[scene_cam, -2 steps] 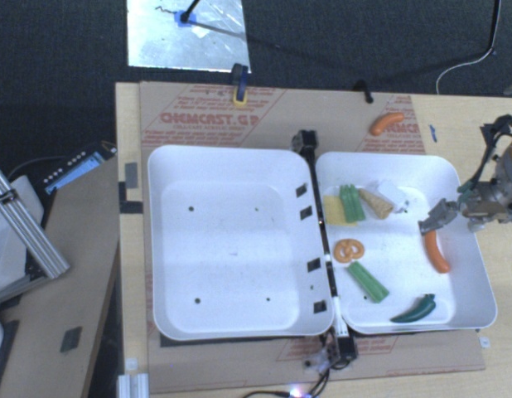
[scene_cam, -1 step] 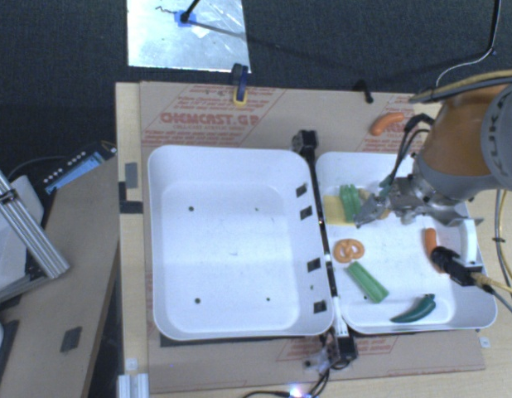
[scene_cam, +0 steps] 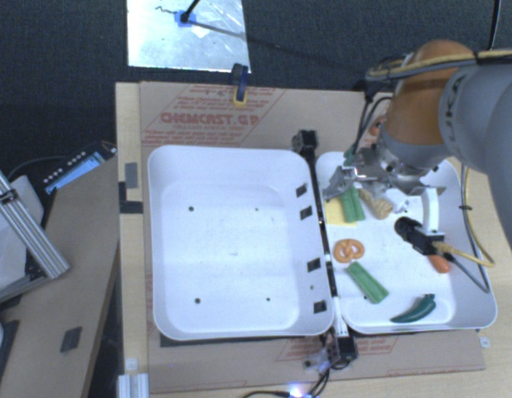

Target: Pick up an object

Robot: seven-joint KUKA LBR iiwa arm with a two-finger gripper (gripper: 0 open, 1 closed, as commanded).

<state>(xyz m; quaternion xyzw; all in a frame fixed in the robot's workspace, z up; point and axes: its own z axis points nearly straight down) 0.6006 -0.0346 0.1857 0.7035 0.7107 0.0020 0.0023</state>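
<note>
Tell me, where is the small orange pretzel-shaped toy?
The orange pretzel-shaped toy lies in the right white bin, near its left wall, just above a green block.

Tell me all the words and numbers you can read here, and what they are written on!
"CHEMCAST GP", in red on the cardboard sheet behind the left bin, upside down and blurry, so that reading is my best guess.
Smaller red print beside it: too blurred to read.
</note>
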